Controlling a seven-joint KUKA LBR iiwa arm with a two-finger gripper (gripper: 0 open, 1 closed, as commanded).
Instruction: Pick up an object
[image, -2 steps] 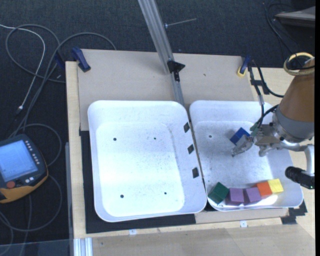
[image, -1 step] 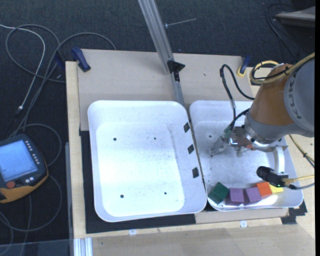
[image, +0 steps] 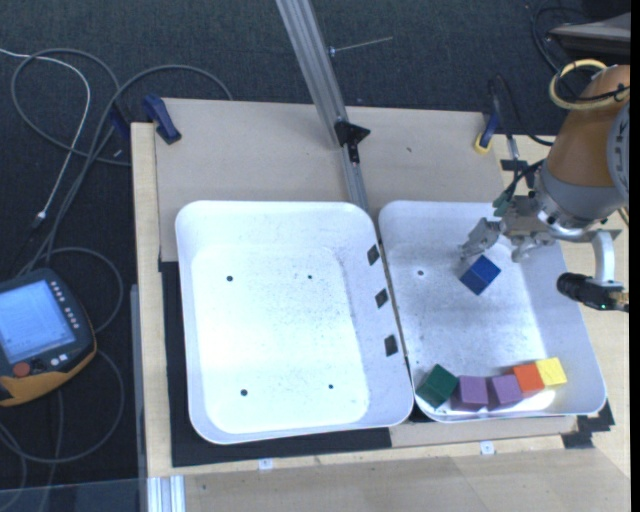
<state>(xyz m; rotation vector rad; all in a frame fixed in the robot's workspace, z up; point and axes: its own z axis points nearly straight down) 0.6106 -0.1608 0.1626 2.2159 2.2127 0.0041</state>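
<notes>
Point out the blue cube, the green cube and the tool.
blue cube (image: 481, 274): camera view, its top face.
green cube (image: 437, 384): camera view, its top face.
tool (image: 505, 237): camera view, midway between its fingertips.

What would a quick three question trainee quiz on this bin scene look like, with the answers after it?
1. True or false: the blue cube lies in the bin on the camera's left.
2. Which colour sits at the left end of the row of blocks along the near rim of the right bin: A green, B yellow, C orange?
3. Fill in: the tool is over the ____ bin.

Key: 1 false, it is in the right bin, just below the tool. 2 A, the green block. 3 right.
</notes>
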